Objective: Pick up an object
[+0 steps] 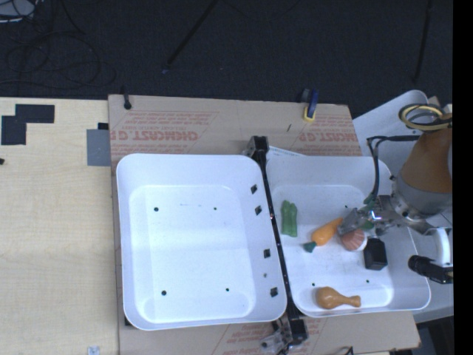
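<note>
The right bin (347, 191) holds several small objects. A green pickle-shaped piece (288, 219) lies near its left wall. An orange carrot (323, 234) with a green tip sits in the middle. A pinkish round object (353, 239) lies just right of the carrot. A tan gourd-shaped object (337, 298) rests near the front wall. My gripper (360, 222) reaches in from the right, low in the bin, directly above and touching the area of the pinkish object and the carrot's right end. A black part of the gripper (375, 254) hangs just right of the pinkish object.
The left bin (192, 176) stands beside the right one, with a black divider rail (270, 220) between them. The arm's orange band (432, 161) and cables (421, 115) are at the right edge. Cardboard (222, 124) lies under both bins.
</note>
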Robot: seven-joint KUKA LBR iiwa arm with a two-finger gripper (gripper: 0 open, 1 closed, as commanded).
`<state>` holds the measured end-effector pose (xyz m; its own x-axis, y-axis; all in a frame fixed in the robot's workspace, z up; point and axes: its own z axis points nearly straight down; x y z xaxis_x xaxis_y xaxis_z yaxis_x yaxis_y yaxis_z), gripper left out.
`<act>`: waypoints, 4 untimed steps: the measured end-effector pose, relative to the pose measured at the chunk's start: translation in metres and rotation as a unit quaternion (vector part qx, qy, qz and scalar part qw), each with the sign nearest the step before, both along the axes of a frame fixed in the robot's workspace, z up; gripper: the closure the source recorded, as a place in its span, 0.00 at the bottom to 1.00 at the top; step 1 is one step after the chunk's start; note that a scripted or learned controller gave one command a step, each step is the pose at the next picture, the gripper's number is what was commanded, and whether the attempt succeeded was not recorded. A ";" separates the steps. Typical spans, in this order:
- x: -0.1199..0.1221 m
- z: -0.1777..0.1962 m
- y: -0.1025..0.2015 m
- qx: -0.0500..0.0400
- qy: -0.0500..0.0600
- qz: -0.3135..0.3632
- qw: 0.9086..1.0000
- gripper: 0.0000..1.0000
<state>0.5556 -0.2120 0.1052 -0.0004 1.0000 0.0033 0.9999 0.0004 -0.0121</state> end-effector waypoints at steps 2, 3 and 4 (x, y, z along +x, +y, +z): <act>0.052 -0.002 0.018 -0.001 -0.007 0.001 1.000 0.00; 0.043 0.028 0.123 0.000 -0.005 0.004 1.000 0.00; 0.004 -0.016 0.121 -0.001 -0.010 -0.002 1.000 0.00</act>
